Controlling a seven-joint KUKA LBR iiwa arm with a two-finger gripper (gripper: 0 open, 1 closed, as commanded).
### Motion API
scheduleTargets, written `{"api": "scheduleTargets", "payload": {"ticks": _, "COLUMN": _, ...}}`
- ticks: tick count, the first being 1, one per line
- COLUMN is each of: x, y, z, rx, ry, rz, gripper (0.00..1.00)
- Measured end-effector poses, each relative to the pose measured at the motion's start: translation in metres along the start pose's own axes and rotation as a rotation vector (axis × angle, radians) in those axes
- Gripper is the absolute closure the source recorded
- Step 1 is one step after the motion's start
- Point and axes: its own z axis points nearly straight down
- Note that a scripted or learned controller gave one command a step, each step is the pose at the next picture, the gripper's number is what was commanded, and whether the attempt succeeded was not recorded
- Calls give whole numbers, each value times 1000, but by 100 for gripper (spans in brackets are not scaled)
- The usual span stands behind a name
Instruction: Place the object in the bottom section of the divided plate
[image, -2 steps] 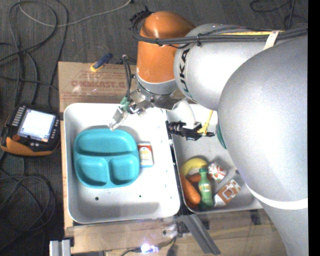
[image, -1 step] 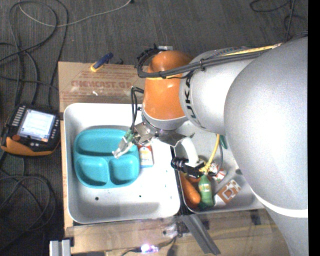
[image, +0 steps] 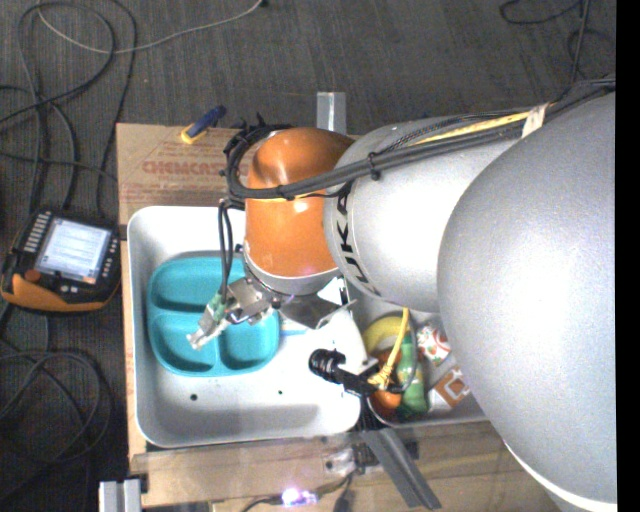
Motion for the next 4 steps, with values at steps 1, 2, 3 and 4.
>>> {"api": "scheduleTargets", "payload": {"ticks": 1, "x": 0, "y": 0, "z": -7, "rx": 4, "ry": 1, "rz": 0, "gripper": 100}}
{"api": "scheduleTargets", "payload": {"ticks": 2, "x": -48, "y": -39, "z": 97, "rx": -14, "ry": -2, "rz": 58, "gripper": 100}}
{"api": "scheduleTargets", "payload": {"ticks": 3, "x": -47, "y": -39, "z": 96, "rx": -15, "ry": -1, "rz": 56, "gripper": 0}}
{"api": "scheduleTargets", "payload": {"ticks": 4, "x": -47, "y": -40, "z": 91, "rx": -4, "ry": 1, "rz": 56, "gripper": 100}}
